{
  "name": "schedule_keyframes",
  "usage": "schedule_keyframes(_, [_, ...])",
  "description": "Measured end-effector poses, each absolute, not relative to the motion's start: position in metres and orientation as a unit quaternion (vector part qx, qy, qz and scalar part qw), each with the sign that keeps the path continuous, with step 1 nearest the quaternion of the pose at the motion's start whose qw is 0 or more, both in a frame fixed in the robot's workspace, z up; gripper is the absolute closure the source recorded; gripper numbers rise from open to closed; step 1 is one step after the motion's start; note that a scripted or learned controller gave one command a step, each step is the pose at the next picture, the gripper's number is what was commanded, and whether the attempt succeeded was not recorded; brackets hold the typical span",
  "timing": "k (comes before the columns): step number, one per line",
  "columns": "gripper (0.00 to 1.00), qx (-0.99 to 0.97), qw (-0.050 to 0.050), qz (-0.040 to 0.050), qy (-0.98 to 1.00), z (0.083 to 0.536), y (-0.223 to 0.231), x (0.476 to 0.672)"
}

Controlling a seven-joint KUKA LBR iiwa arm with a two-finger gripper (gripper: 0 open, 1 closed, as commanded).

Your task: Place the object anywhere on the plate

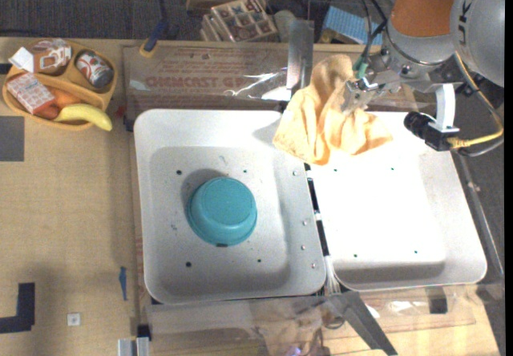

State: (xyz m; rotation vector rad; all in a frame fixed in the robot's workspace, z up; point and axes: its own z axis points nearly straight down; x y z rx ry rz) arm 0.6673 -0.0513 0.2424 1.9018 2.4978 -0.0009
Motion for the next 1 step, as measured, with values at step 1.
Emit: schedule_keyframes(1, [1.0, 0.604, 0.0, -0.0007, 0.797, 0.2253, -0.0485, 0.668])
